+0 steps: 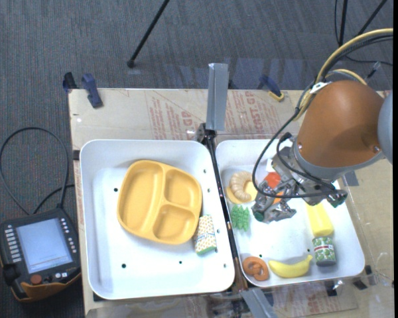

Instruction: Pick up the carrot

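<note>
In the right bin [348,270], a small orange-red piece that looks like the carrot [272,179] peeks out beside the arm's wrist. Most of it is hidden under the gripper body. My gripper [272,209] hangs low over the middle of this bin, just below and in front of that piece, pointing down. The big orange band [338,124] of the arm covers the bin's upper right part. Nothing can be seen held in the gripper.
The right bin also holds a beige ring [241,185], a green leafy toy [239,216], a yellow block [320,221], a green can [324,250], a banana [290,267] and an orange pretzel [255,265]. The left bin [96,244] holds a yellow divided plate [160,201] and a small packet [205,234].
</note>
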`<state>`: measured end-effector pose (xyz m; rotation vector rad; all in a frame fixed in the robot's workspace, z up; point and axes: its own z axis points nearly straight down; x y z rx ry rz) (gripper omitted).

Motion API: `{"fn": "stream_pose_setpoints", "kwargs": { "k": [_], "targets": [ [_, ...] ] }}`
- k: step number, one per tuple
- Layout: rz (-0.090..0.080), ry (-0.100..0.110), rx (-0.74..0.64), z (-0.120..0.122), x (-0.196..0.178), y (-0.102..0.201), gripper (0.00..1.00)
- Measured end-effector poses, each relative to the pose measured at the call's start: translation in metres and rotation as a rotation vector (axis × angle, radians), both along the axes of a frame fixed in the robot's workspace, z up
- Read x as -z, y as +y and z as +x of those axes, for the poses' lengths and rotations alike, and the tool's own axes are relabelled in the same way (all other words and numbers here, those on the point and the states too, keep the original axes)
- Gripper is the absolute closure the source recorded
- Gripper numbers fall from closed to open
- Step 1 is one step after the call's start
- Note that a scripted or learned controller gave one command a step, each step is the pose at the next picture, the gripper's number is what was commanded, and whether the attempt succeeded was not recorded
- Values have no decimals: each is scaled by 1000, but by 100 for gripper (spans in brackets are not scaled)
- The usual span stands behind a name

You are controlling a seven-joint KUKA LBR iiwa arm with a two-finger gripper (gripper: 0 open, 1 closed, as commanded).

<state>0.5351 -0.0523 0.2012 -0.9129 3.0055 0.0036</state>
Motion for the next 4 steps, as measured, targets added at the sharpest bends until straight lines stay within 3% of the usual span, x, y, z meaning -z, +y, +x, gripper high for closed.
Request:
{"fn": "stream_pose_setpoints", "kwargs": {
  "k": [1,2,3,4],
  "targets": [
    [2,0,-5,1,-9,3,100],
    [-4,-12,34,-1,-150,-48,100],
    [-3,-8,-52,34,-221,-129,100],
    [2,4,9,-53,-139,-161,100]
  ]
}}
